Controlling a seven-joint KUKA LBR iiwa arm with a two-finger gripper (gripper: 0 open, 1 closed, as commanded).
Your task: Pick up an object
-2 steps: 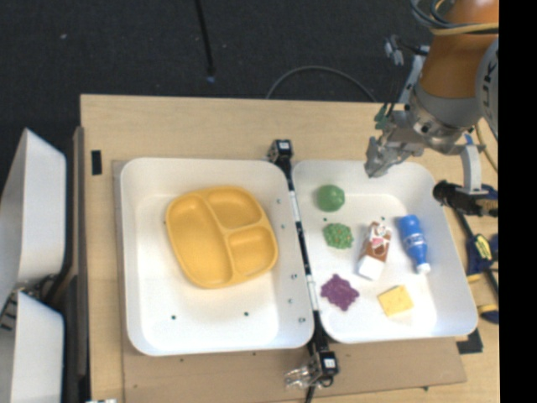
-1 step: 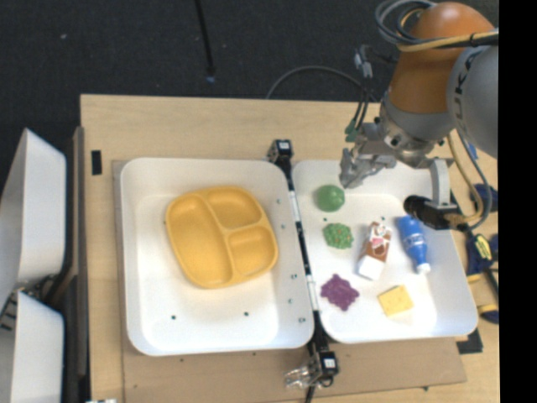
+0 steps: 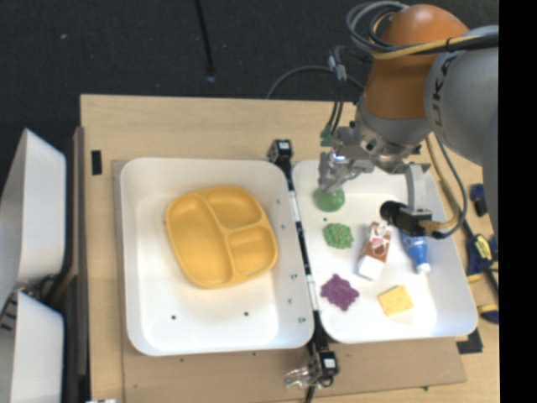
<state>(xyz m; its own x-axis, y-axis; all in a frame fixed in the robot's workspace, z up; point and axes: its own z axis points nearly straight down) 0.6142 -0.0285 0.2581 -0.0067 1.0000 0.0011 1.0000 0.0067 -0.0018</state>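
Observation:
My gripper [image 3: 332,180] hangs over the far left part of the right bin [image 3: 445,313], its tips right above a small green object [image 3: 331,198]. Whether that object is between the fingers cannot be told. In the same bin lie a darker green round piece [image 3: 338,235], a purple piece [image 3: 339,292], a yellow block [image 3: 395,300], a small white-and-red carton [image 3: 376,250] and a blue-and-white tube [image 3: 416,251].
The left bin [image 3: 151,317] holds a yellow divided plate [image 3: 222,234]. The wall between the two bins [image 3: 299,242] runs just left of the gripper. The arm's grey and orange body [image 3: 411,57] looms over the right bin's far side.

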